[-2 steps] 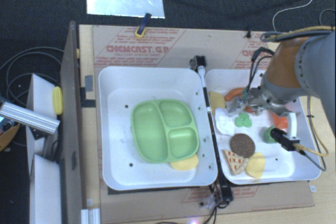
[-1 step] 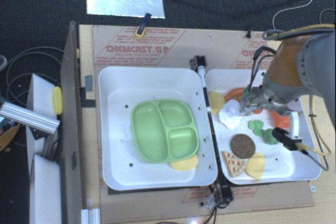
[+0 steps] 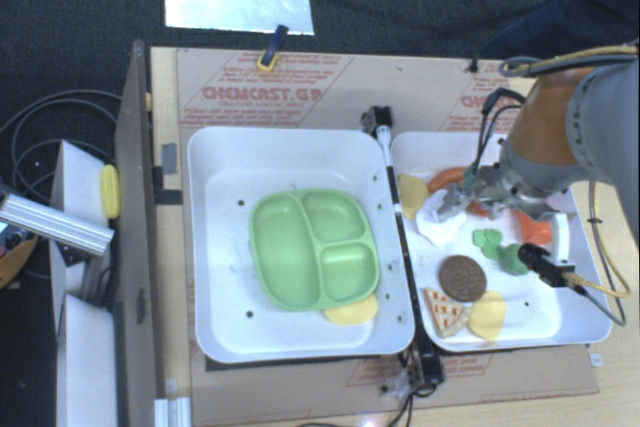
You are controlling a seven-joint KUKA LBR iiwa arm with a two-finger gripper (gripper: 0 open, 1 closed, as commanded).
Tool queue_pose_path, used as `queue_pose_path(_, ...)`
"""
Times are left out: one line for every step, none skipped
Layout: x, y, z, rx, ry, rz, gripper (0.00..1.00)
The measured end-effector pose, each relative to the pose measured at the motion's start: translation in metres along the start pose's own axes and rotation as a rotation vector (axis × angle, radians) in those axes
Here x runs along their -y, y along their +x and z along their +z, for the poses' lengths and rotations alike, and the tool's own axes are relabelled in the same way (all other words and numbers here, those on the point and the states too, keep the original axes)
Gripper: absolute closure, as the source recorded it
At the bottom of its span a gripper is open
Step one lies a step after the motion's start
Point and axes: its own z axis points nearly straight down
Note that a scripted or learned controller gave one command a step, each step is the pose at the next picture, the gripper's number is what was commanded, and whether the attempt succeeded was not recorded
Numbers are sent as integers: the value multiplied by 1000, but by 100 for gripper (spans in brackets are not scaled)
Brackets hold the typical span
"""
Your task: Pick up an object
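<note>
Gripper (image 3: 462, 198) low in right white bin (image 3: 575, 315), over white crumpled piece (image 3: 437, 223) and orange carrot-like piece (image 3: 447, 179); jaw state: cannot tell. Nearest candidate, the orange piece, lies just behind the claw, long axis roughly left-right. Same bin: round brown cookie-like disc (image 3: 463, 277), green toy (image 3: 500, 250), 2 yellow pieces. Left white bin (image 3: 215, 245): 1 green 3-compartment plastic tray (image 3: 312, 247)

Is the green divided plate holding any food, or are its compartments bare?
Bare: the green divided plate lies flat in the left bin, all three compartments showing plain green.
</note>
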Motion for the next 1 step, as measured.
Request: queue_pose_path(-57, -12, 8, -6, 24, 1, 0)
